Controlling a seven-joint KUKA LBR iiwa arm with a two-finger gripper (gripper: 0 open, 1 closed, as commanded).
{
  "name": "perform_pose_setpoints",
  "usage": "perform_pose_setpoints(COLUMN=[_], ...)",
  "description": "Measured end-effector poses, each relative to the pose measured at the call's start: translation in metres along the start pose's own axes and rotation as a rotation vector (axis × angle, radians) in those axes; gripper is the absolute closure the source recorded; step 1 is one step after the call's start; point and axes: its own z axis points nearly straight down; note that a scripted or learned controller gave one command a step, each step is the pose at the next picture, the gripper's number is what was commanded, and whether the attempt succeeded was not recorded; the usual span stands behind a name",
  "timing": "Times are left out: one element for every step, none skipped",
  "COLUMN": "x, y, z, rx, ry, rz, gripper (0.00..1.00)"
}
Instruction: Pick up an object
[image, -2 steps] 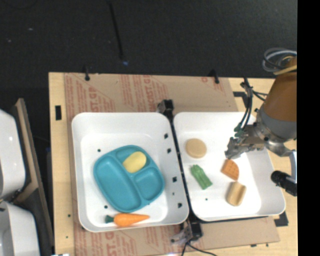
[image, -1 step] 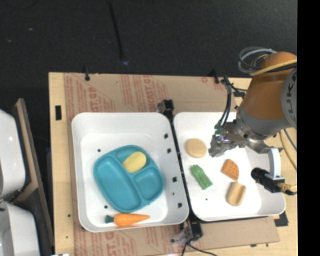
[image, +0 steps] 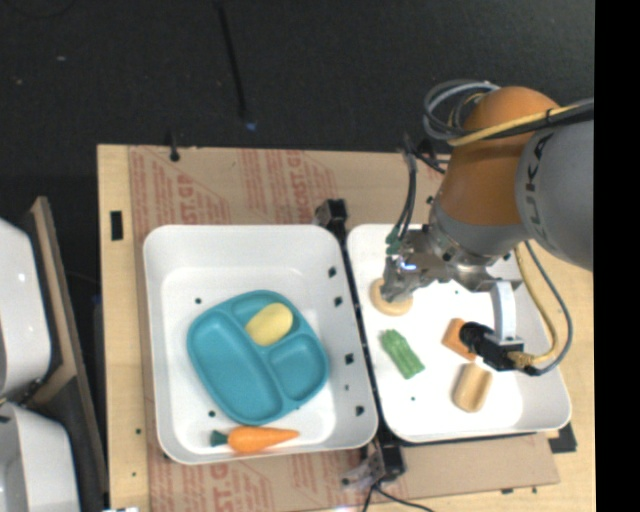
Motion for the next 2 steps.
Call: perform_pose_setpoints(x=[0.049,0.090], y=[0.028,0.048], z=[-0.003,0.000], rx=[0.000,0.001], ry=[0.000,0.000], rz=[0.001,0.002], gripper=[1.00,1.00])
